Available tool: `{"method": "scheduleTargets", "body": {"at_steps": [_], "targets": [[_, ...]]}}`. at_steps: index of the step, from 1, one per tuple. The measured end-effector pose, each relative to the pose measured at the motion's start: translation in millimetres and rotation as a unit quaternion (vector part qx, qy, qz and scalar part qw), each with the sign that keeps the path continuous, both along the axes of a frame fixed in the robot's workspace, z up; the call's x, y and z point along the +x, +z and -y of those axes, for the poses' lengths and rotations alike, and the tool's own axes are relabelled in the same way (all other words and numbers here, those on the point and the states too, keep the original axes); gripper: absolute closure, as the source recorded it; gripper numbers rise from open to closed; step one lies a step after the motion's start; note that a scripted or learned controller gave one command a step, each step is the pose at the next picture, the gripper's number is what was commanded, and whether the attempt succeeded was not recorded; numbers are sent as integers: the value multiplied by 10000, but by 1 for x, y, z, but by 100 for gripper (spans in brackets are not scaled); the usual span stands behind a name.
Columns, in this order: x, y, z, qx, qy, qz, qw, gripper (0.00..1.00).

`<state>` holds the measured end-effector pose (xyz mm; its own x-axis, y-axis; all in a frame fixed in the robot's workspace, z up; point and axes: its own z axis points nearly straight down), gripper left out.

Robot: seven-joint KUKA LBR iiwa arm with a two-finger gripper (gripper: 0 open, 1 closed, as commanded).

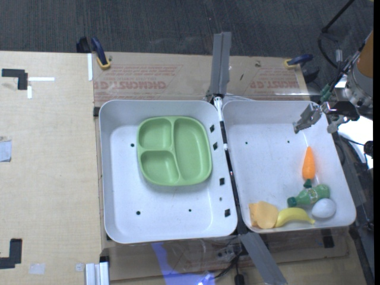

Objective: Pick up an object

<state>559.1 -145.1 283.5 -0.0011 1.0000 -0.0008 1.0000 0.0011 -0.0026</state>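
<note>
- Nearest us, front of the right bin [279,159]: we see a yellow banana [293,218] touching a pale yellow-orange lump [263,214] on its left, w/ a white egg-like object [324,208] at its right end.
- Just behind those, a green bottle-like item [309,196] lies on its side, touching the white one.
- A bit further back, an orange carrot [308,163] lies lengthwise, close to the green item.
- Left bin [119,177] holds a green 3-compartment plate [174,151], sitting flat, toward the far half.
- Far right corner of the right bin: the pincer [310,117] hangs over the rim area, apart from the carrot; nothing seen betw. its fingers. We can't tell if they're spread or closed.
- Beyond both bins, the tabletop [47,159] carries a cardboard sheet [178,79].
</note>
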Motion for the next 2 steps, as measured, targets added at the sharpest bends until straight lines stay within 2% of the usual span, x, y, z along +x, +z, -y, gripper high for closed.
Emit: {"method": "scheduleTargets", "body": {"at_steps": [1, 2], "targets": [[-12, -111, 30, 2, -126, 2, 9999, 0], [-2, -192, 56, 2, 230, 11, 9997, 0]]}}
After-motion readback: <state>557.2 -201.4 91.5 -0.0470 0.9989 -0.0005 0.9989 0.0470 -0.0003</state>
